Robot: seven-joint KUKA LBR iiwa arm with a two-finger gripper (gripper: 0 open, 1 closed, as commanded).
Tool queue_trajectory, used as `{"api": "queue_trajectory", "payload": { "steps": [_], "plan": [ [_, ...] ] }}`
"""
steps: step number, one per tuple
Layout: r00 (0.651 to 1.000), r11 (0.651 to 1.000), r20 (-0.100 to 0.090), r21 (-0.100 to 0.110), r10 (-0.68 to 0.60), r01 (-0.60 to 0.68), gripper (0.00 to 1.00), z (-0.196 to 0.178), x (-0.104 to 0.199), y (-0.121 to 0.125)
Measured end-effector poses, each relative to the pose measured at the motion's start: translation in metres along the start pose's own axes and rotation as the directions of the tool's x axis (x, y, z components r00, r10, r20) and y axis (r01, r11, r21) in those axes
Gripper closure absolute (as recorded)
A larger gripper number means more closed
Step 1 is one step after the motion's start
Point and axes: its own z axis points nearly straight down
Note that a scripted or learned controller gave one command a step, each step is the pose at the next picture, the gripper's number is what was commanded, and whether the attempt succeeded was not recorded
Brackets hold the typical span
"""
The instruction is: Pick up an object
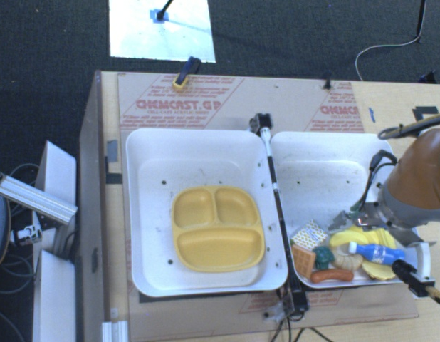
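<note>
While hovering at the right bin (327, 155), gripper (362, 221) just above heaped toys: yellow banana (348, 239), blue bottle (376, 250), sausage (331, 276). Jaw state: cannot tell. Risks glancing off the crowded pile, or snagging two pieces and dropping both.

Yellow 3-compartment plate (218, 228) in left bin (145, 191); white sheet (161, 18) on dark floor behind bench.

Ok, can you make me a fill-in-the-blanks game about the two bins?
1. The divided plate in the left bin is coloured ____.
2. That plate has ____ compartments.
3. The toy food pile lies in the ____ bin.
4. The cap on the little bottle is ____.

Missing words: yellow, three, right, white.
</note>
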Motion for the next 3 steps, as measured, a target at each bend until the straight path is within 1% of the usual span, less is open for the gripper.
{"api": "queue_trajectory", "payload": {
  "steps": [1,2,3],
  "plan": [
    [1.0,1.0,-0.023,0.018,-0.008,0.008,0.0,0.005,-0.034,-0.002],
    [1.0,1.0,-0.01,0.024,-0.001,0.001,0.0,0.009,-0.008,0.062],
    [1.0,1.0,-0.009,0.022,-0.002,0.002,1.0,-0.002,-0.009,0.062]
  ]
}}
